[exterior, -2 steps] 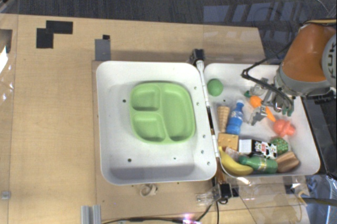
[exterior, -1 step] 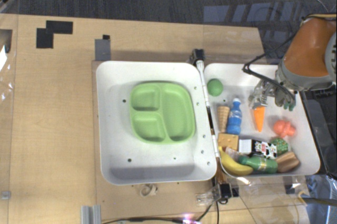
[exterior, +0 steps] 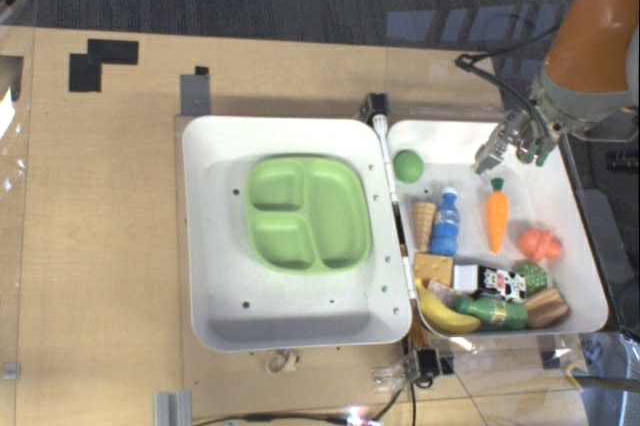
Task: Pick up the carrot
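1. The carrot (exterior: 497,218) lay lengthwise in the right bin (exterior: 585,244), green top toward the far wall, with bare white floor on both long sides.
2. The gripper (exterior: 513,146) hung above the bin's far end, just beyond the carrot's leafy tip. Its fingers looked slightly parted with nothing between them — though they were small and partly blurred, so the exact gap was hard to read.
3. Neighbours: a blue bottle (exterior: 445,222) and an ice-cream cone (exterior: 425,217) to the carrot's left, a pink-orange toy (exterior: 540,245) to its lower right, a green ball (exterior: 408,165) near the far-left corner. A banana (exterior: 445,312) and other small items crowded the near end.
4. Likely risks, as I judged them:
   - Descending from that spot would land on the tapered top, not the body — a pinch there could slip off.
   - Fingers closing along the carrot's length would find nothing to squeeze.
   - A shallow descent might only nudge it toward the pink-orange toy.
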`<state>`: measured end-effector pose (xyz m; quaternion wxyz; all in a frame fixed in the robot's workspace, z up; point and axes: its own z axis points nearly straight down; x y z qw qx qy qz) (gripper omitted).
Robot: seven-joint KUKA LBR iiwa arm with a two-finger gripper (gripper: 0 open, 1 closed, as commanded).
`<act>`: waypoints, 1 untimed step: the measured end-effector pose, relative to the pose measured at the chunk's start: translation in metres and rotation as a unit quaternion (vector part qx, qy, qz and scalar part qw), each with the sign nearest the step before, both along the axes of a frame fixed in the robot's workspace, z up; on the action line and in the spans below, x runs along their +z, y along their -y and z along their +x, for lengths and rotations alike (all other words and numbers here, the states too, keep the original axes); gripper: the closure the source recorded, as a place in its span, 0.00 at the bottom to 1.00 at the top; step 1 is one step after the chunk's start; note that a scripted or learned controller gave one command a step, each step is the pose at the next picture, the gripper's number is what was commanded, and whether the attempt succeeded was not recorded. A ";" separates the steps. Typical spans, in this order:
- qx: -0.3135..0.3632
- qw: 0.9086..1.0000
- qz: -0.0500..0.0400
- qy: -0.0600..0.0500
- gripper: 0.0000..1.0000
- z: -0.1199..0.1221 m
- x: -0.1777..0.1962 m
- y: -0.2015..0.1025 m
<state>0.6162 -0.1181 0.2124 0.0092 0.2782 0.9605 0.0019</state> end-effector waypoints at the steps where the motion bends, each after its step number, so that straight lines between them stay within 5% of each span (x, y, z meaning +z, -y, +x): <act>1: -0.001 1.000 0.000 -0.003 0.00 -0.001 -0.002 0.002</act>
